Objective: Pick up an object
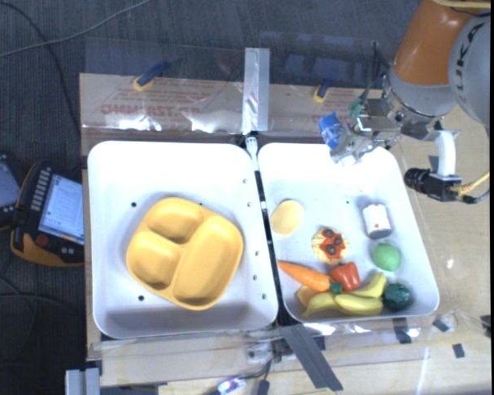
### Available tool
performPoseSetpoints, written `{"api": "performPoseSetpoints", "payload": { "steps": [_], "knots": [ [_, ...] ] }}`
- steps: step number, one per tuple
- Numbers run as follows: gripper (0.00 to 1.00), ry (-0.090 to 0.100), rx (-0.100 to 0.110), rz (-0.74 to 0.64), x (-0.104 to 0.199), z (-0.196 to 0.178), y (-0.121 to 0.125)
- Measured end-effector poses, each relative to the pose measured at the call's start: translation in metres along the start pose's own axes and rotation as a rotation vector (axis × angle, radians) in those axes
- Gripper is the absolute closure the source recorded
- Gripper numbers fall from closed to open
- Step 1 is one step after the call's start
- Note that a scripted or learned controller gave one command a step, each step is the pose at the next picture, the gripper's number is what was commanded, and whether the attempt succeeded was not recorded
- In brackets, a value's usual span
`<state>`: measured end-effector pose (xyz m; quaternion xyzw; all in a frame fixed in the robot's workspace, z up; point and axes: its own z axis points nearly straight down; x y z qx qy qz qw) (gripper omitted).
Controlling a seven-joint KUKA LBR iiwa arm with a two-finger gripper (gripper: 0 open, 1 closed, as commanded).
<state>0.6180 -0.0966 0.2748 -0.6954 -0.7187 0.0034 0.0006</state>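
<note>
Gripper (351, 148) hung over right bin's (412, 229) far rim, finger gap unreadable, nothing visibly held. Toy food clustered well below it: carrot (303, 276), banana (350, 302), lime (386, 257); nearest pickable white can (376, 219).

A wooden bench (445, 245) carries two shallow white bins side by side, their inner rims touching: the left bin (107, 220) and the right bin (412, 220). A handheld pendant with a lit screen (53, 216) lies beside the left bin's outer edge.
</note>
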Motion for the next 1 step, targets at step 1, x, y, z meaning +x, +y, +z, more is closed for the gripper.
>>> {"api": "performPoseSetpoints", "payload": {
  "steps": [1],
  "knots": [
    [1.0,0.0,0.002,0.01,0.0434,0.0519,0.0191]
  ]
}}
